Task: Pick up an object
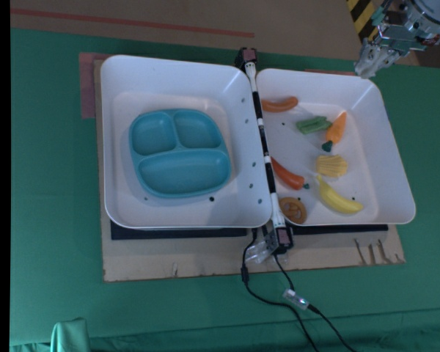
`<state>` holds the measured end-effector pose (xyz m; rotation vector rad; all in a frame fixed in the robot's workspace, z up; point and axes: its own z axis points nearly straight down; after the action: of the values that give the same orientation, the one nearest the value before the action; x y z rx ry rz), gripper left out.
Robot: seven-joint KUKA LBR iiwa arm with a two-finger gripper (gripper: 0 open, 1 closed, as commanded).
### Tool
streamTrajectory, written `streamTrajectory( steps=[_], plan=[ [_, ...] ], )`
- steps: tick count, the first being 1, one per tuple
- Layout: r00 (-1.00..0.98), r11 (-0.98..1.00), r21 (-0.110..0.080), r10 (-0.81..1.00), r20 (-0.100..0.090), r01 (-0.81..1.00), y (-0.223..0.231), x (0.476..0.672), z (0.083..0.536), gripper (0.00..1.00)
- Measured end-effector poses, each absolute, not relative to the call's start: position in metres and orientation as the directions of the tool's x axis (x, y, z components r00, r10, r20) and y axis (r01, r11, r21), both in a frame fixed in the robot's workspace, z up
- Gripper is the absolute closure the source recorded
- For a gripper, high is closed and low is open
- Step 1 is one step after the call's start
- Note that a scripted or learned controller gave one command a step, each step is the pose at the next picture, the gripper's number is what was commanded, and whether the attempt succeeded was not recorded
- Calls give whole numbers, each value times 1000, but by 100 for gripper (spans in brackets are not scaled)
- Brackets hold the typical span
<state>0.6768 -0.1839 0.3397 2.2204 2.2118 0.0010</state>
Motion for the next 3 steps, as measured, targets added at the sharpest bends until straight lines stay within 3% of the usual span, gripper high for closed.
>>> streamTrajectory(
  steps=[1,2,3],
  plan=[
    [3,-3,6,1000,-4,1000,-169,689,354,100],
    [4,-4,7,1000,-5,1000,-188,700,347,100],
    [4,-4,4,1000,-2,1000,-187,647,364,100]
  ],
)
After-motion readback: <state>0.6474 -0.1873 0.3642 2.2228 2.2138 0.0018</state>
